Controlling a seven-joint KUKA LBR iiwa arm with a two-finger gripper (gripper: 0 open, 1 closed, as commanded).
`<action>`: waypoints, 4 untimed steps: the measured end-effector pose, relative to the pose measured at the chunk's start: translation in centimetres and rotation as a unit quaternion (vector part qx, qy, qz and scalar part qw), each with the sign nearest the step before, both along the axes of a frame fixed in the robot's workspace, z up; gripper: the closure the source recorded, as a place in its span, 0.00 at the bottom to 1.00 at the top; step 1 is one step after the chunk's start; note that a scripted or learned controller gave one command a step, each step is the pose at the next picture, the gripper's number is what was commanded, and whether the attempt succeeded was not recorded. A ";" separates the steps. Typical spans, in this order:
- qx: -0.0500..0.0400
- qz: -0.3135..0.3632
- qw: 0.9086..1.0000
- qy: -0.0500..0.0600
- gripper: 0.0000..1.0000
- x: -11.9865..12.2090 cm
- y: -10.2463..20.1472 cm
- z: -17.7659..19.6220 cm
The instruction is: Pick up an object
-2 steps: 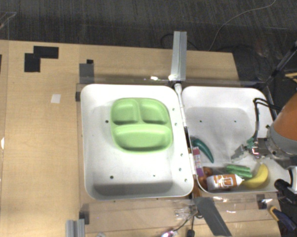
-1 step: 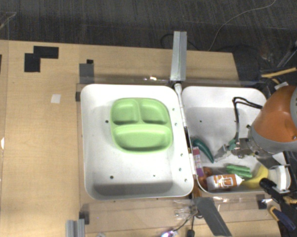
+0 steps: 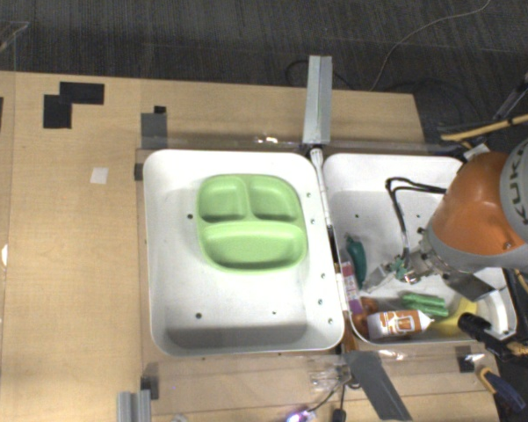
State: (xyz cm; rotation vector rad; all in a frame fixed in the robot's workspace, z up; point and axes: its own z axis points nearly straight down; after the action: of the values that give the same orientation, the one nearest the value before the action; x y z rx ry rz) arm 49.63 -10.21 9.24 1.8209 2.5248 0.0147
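Two shallow white plastic bins sit side by side on a pale wooden bench, seen from above at a slant. The left bin holds a light green plastic divided tray with three compartments, lying flat near the bin's middle. The grey arm with its orange band reaches into the right bin from the right, and its two-finger gripper hangs low over the bin floor. Whether the gripper is spread or closed cannot be told, as it is small and blurred. Just left of the gripper lies a dark green tool-like object. Below it, along the bin's near wall, lie a brown-labelled bottle on its side, a green pen-shaped object and a yellow object. Nothing is visibly held.
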 end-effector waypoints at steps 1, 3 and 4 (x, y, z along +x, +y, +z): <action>0.001 0.234 0.972 0.009 0.00 5.2 -2.1 -0.2; 0.001 0.102 0.995 0.005 0.00 2.9 -2.8 -0.1; -0.003 0.152 0.988 0.005 0.00 3.3 -1.3 -0.1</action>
State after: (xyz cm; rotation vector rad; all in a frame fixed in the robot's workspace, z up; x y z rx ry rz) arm 52.95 -11.56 9.18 1.4172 2.7774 0.0045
